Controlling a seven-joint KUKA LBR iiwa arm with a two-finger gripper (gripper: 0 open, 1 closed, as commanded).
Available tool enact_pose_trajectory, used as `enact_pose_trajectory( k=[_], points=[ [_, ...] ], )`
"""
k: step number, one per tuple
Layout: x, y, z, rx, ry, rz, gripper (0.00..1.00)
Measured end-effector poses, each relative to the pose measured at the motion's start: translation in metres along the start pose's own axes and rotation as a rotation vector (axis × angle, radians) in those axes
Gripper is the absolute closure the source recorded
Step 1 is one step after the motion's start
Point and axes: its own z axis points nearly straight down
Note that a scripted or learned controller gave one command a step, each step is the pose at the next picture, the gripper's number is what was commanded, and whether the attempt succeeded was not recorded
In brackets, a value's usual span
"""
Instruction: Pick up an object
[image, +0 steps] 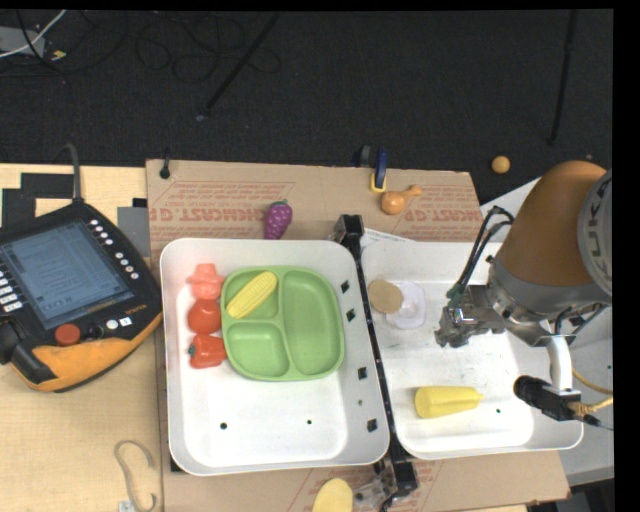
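Note:
The right bin (500, 425) holds a yellow wedge-shaped piece (447, 401) near its front. A tan round piece (384, 296) and a clear lid-like piece (408, 311) lie at its back left. My gripper (455, 326) hangs low over the middle of this bin, to the right of the clear piece and above the yellow wedge in the view. It sits apart from both, and nothing shows in its grasp. The grey arm with its orange band (560, 230) comes in from the right.
The left bin (260, 430) carries a green divided plate (285, 325) with a yellow corn cob (250, 292), and red and pink toy pieces (204, 318) beside it. A purple grape bunch (278, 217) and an orange toy (398, 199) lie behind the bins. A teach pendant (70, 290) sits at the left.

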Motion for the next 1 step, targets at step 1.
enact_pose_trajectory(
  k=[1],
  points=[
    [-0.0009, 0.0006, -0.044, -0.001, 0.0, -0.012, 1.0]
  ],
)
